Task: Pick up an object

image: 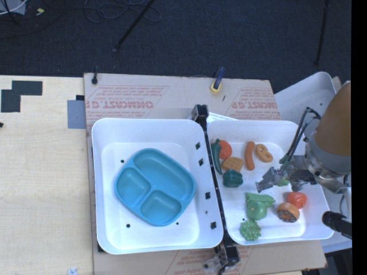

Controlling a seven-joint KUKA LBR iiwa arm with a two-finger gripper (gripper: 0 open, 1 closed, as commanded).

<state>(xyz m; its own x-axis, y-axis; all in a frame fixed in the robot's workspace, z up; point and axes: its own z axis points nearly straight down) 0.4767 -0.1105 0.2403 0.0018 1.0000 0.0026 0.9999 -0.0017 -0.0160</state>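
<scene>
Over the right bin [312, 229], the gripper [270, 182] hangs just above the green pepper [257, 205], though I can't tell its state from here.

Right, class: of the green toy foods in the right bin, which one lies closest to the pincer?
The green pepper, just below and left of the pincer. The broccoli lies nearer the front rim, the dark green piece nearer the divider.

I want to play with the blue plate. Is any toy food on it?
No, the blue plate sits bare in the left bin; the toy food lies in the right bin.
</scene>
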